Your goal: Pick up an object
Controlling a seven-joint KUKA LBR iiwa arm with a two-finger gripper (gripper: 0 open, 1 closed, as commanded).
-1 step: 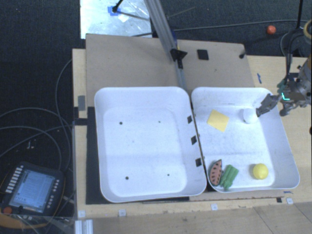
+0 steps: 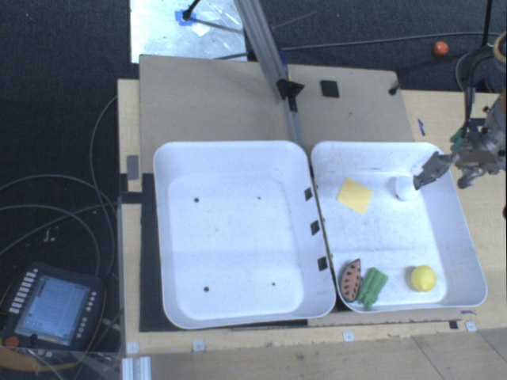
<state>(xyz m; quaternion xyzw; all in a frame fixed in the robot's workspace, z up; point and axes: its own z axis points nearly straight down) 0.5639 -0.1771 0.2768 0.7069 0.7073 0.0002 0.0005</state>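
Beside gripper (image 2: pixel 448 172): white ball (image 2: pixel 404 188), yellow block (image 2: pixel 354 195).

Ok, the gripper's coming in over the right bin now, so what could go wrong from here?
The gripper sits at the right bin's far right rim, so a descent could clip the wall. The white ball beside it is round and could roll away if nudged. It also barely contrasts with the white floor, so targeting may miss.

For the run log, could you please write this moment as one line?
gripper: open, over right bin far edge, holding nothing | white ball: beside fingertip | yellow block, watermelon slice, green toy, lemon: untouched
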